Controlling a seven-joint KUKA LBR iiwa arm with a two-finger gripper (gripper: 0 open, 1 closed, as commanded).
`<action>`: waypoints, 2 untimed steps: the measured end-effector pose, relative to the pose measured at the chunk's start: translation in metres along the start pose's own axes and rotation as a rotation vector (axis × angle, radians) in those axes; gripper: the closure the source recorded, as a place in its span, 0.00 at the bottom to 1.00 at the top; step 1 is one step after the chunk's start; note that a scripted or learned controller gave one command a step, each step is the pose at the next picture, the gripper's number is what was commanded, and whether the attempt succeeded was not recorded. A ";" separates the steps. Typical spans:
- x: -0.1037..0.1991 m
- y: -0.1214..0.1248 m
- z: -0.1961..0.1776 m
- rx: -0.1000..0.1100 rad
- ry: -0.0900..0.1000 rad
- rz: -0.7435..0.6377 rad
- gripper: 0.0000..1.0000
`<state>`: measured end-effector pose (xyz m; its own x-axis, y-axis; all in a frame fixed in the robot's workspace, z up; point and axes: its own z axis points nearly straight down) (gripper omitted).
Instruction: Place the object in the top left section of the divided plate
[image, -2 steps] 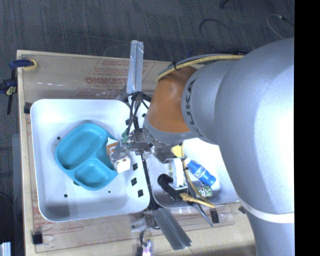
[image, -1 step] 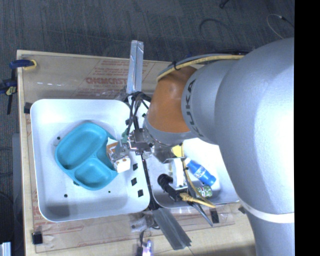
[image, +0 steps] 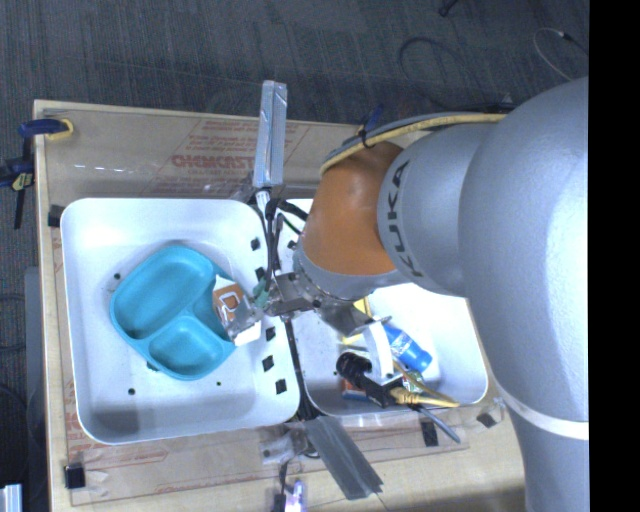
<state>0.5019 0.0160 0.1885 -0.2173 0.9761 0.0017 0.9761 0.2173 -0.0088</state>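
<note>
A grey arm (image: 520, 260) with an orange band reaches in from three o'clock and ends over the seam between the two shallow white bins. Its claw (image: 243, 312) pinches a small white-and-orange boxy object (image: 231, 306) between its fingers, holding it at the three o'clock rim of the blue plastic divided plate (image: 172, 310). The plate lies tilted in the left white bin (image: 150, 400), with one large section toward eleven o'clock and a smaller one toward five o'clock. The object sits at the plate's edge, just beside the smaller section; whether it touches the plate cannot be told. In the right white bin (image: 460, 340), toward four o'clock from the claw, lie a blue-and-white bottle (image: 408, 352) and a heap of dark and yellowish small items (image: 385, 390). Both bins rest on the pale wooden surface (image: 130, 150).
</note>
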 end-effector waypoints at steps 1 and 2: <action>0.000 0.001 -0.007 0.005 0.000 -0.004 1.00; -0.013 0.080 -0.105 -0.005 -0.002 -0.010 1.00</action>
<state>0.5833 0.0210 0.2932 -0.2273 0.9738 -0.0001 0.9738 0.2273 -0.0041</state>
